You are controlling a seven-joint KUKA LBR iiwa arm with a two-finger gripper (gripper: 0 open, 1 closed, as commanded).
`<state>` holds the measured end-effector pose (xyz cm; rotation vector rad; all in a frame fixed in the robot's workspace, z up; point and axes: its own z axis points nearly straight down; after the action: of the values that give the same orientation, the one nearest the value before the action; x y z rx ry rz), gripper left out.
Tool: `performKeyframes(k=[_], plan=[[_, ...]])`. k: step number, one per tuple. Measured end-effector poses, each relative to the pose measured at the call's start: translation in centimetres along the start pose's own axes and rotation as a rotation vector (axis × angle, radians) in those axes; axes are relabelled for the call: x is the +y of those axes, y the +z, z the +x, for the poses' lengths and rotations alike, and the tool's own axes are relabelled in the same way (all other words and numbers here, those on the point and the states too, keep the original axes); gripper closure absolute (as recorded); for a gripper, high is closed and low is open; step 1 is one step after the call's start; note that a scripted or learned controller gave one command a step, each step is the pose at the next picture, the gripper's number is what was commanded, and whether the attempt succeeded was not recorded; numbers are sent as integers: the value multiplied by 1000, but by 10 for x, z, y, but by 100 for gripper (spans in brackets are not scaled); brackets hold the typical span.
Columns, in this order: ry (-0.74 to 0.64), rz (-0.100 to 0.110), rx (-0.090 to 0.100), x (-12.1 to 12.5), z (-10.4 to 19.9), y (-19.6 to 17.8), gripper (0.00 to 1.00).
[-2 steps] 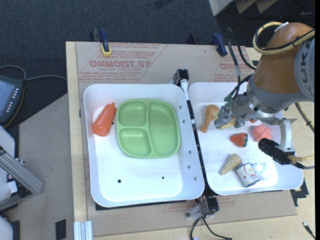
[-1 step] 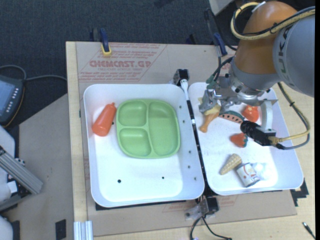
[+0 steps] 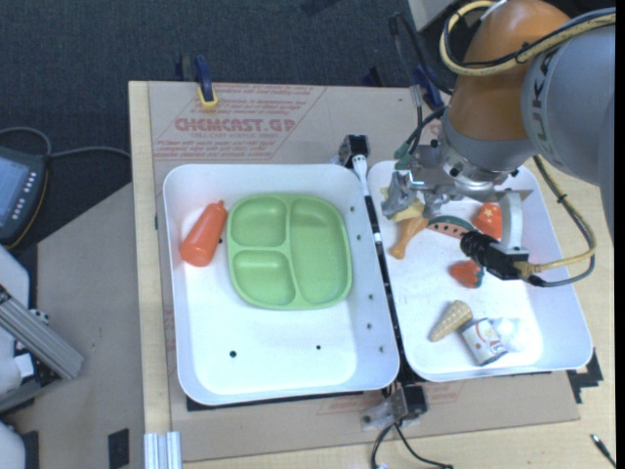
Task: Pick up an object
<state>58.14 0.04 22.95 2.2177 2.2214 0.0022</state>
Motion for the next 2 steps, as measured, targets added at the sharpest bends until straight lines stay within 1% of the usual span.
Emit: performKeyframes(k=[1,2], plan=[[1,7,1,-2,10,14,100],[2,2,0,4,5,15,100]])
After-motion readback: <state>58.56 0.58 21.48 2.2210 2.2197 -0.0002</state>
